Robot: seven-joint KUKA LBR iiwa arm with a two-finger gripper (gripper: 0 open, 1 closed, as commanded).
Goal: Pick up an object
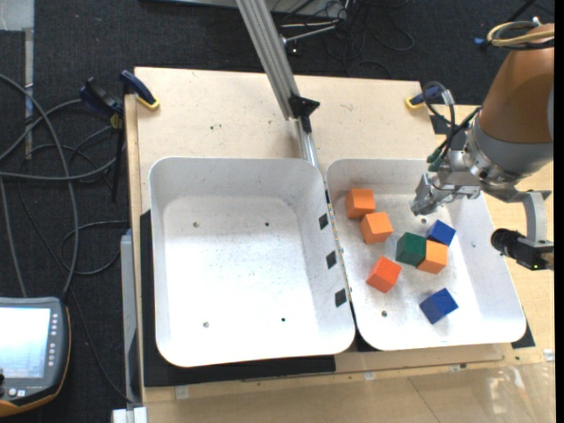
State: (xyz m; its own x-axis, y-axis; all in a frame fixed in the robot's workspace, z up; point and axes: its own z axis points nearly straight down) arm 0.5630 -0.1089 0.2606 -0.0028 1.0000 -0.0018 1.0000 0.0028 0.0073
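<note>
— Camera view is showing what, exactly?

— I'm hanging my hand (423, 203) over the right bin (493, 324), toward its far edge, because the blocks are all lying there: three orange blocks (359, 203), a green block (411, 248) touching a fourth orange one, and two blue blocks (438, 305).

— Are you holding one?

— Nothing is sitting between my fingers; how wide they are standing, I can't tell. The left bin (176, 236) is waiting nearer the counter's (220, 104) left edge.

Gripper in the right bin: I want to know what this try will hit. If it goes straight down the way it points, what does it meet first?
Probably bare floor of the right bin, just up-left of the small blue cube. The gripper might clip that cube; depth is unclear.
</note>
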